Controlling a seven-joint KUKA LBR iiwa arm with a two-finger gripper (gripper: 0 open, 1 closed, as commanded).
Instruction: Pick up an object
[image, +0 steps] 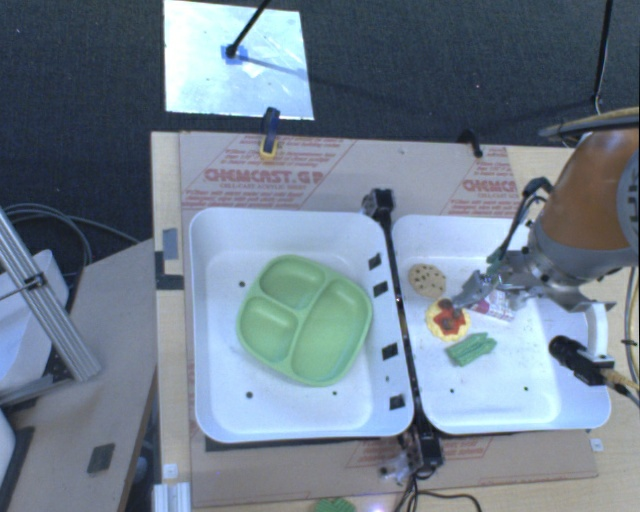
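Observation:
The right bin (520, 405) holds a round tan cookie (427, 279) at its left. Below the cookie lies a yellow toy with a red top (447, 321), and a green bean-like toy (470, 349) lies just under that. My gripper (476, 294) hangs low over the bin, directly above and right of the yellow toy and pointing left towards it. A small pink and white item (496, 311) lies right beside the gripper, partly hidden under it. Nothing visibly sits in the gripper.
The left bin (215, 400) carries a light green divided plate (303, 319) in its middle. A black-clipped divider (390, 310) separates the two bins. The grey and orange arm (595, 215) covers the right bin's upper right corner.

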